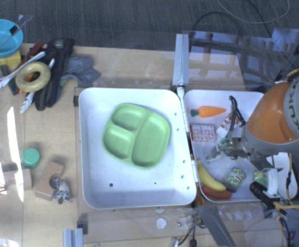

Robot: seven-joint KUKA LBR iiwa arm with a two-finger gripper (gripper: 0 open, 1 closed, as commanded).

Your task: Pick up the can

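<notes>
Reaching in from the right, my grey arm point(288, 122) with its glossy orange band hangs over the right bin point(193, 99), and my gripper point(226, 149) sits low among the clutter there, a tangle of dark metal and cable; whether it is spread or pressed together I cannot tell. The can point(235, 178) lies just below and to the right of it, a small cylinder with a green and white label, tilted on the white floor of the bin and apart from my gripper. Beside the can curves a smooth yellow banana point(207, 175), with a dark red sausage-shaped thing point(216, 193) against the bin's lower rim. A tapered orange carrot point(210, 111) lies near the upper wall, and a flat red-and-white patterned packet point(203, 133) sits below it. My arm covers the right part of this bin, so what lies under it is hidden. The left bin point(95, 189), shallow with rounded corners, holds a matte green plate point(137, 135) moulded into three compartments. On the wooden bench point(46, 138) to the left sits a yellow ring point(33, 76).
</notes>
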